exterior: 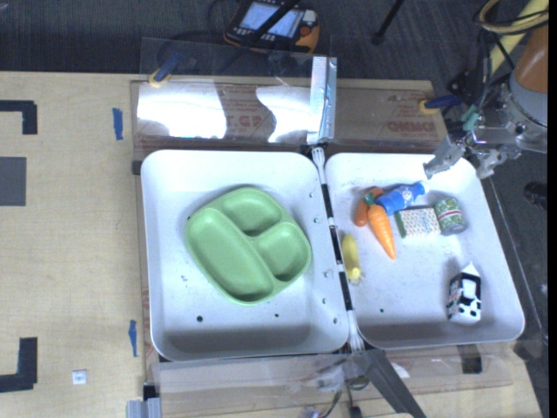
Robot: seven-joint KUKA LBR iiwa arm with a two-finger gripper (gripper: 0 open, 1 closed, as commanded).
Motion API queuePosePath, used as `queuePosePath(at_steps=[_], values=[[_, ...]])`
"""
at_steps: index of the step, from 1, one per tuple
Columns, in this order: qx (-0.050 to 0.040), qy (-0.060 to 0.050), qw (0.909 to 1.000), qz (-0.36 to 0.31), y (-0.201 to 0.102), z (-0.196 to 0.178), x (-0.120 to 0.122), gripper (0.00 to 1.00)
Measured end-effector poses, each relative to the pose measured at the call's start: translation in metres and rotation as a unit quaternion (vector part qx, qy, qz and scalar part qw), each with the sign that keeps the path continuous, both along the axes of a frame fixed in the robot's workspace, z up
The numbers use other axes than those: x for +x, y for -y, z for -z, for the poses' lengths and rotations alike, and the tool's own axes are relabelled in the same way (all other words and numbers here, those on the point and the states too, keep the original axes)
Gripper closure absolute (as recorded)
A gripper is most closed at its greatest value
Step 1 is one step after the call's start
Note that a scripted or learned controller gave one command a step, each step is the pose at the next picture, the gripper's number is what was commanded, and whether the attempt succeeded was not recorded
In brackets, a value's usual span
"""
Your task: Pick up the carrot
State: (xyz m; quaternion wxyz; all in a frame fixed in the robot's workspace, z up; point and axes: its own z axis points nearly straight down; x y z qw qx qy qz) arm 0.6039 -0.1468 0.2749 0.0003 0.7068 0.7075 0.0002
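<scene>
Carrot, orange and tapered [381, 229], is lying in my right white bin [500, 307]; end effector [454, 157] is hovering far right, grip unclear.

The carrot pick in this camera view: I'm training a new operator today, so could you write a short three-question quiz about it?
1. True or false: the carrot lies in the same bin as the green plate.
2. Which thing touches the carrot's top end? A) blue bottle B) cow-patterned carton C) yellow item
3. Fill in: the gripper hovers over the right bin's ____ corner.

Key: 1 false, the carrot is in the right bin; 2 A; 3 far right.
</scene>
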Motion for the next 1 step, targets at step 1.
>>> queuePosePath(at_steps=[1], values=[[0.0003,0.000,0.9996,0.029,-0.0346,0.0972,-0.0531,0.00]])
